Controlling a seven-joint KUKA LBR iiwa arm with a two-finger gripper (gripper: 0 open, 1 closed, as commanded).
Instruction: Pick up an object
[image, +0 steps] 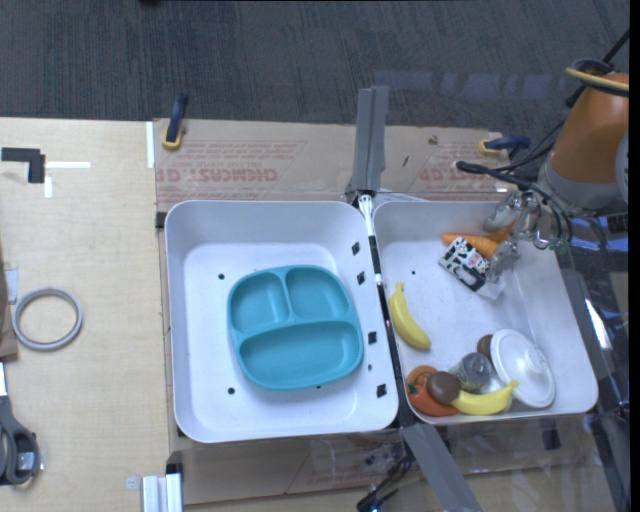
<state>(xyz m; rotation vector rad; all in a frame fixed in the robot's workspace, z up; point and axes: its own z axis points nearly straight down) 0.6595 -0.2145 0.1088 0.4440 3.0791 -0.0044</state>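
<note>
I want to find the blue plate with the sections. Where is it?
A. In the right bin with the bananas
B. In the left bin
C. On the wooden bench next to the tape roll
B. The blue divided plate lies flat in the left bin, by itself, while the bananas are in the right bin.

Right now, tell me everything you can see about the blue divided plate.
The blue divided plate lies flat in the middle of the left bin. It looks like smooth teal plastic, rounded at the corners, with three compartments: two smaller ones at the far side, one wide one nearer the camera. It sits slightly turned, nothing in it, touching only the bin floor.
</note>
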